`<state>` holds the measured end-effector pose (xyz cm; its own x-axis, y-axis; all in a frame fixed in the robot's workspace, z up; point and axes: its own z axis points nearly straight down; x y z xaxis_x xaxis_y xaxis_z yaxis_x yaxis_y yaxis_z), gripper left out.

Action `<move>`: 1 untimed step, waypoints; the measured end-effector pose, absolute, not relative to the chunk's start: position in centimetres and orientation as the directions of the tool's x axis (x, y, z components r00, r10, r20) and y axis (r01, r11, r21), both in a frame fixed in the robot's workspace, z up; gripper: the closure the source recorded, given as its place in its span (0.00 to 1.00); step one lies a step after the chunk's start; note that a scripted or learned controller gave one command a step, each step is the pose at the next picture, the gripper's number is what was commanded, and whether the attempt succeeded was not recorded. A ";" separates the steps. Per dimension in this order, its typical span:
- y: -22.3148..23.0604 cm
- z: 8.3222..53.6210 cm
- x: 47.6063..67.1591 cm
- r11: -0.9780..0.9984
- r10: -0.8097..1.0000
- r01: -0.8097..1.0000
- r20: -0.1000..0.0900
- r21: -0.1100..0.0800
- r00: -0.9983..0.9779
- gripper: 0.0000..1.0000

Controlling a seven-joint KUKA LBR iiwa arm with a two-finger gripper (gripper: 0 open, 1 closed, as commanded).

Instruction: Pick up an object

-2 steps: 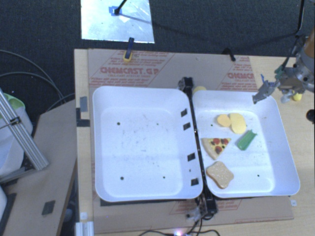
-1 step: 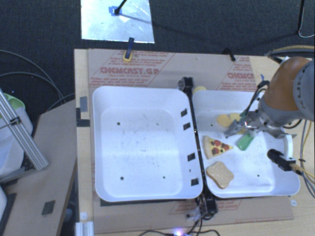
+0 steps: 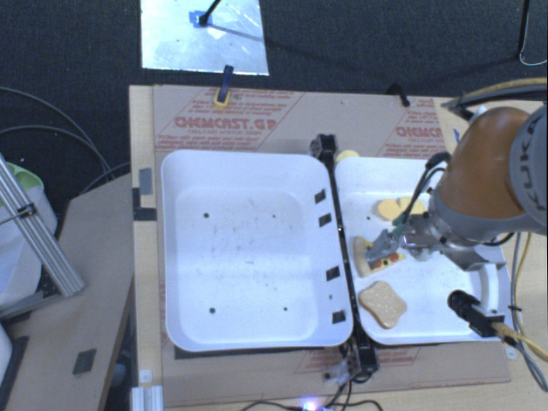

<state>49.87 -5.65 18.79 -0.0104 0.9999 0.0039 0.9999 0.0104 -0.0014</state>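
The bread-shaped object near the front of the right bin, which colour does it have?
Light tan, like toast, seen in the camera view.

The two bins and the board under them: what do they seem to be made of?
The bins look like moulded plastic: smooth, white, slightly glossy, with rounded corners and faint scuffs. The board under them looks like cardboard or fibreboard: matte tan with printed red lettering. Neither is certain from the look alone.

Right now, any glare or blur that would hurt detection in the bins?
Camera view: the metal sheet above the bench glares white; the bins are evenly lit, with soft shadow along the left bin walls; the toast slice is sharp, while the small object at the gripper is too cluttered to identify.
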 end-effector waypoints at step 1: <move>-10.1 8.2 51.6 -0.003 1.000 1.000 0.004 0.000 0.003 0.00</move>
<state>51.59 -10.05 8.17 0.0029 1.0000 0.0041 1.0000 -0.0029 0.0001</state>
